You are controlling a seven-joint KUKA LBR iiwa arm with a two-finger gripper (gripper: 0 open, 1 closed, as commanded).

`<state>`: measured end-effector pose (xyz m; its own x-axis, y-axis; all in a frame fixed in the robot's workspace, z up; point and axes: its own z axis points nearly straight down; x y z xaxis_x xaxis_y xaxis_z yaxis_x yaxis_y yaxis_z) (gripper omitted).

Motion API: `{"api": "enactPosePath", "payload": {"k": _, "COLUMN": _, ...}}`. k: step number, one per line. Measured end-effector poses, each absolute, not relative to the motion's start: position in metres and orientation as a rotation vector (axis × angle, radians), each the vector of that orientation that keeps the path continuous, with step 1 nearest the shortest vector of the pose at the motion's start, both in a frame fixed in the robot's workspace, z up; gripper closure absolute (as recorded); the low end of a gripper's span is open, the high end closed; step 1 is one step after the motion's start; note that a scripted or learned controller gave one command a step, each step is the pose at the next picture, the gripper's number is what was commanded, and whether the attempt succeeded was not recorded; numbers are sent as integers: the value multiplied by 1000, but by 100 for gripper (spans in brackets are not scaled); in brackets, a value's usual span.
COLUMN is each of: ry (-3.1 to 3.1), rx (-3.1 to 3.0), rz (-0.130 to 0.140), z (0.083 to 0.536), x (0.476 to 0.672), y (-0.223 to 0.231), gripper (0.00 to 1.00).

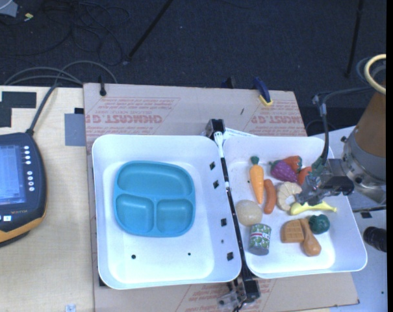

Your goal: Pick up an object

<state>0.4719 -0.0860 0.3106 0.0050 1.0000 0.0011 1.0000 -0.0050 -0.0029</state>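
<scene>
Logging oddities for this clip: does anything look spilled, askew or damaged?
Nothing stands out. The blue divided plate lies flat in the left bin; the toy foods sit loosely in the right bin, none spilled over its rim.

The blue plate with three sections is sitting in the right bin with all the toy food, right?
Not quite. The blue plate sits in the left bin, by itself. The toy food, like the carrot, is in the right bin. The camera view shows this.
</scene>
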Motion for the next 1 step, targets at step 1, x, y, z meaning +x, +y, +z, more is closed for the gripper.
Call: {"api": "enactPosePath", "payload": {"k": 1, "ry": -2222, "rx": -2212, "rz": 8, "z": 207, "x": 583, "y": -78, "gripper": 100}}
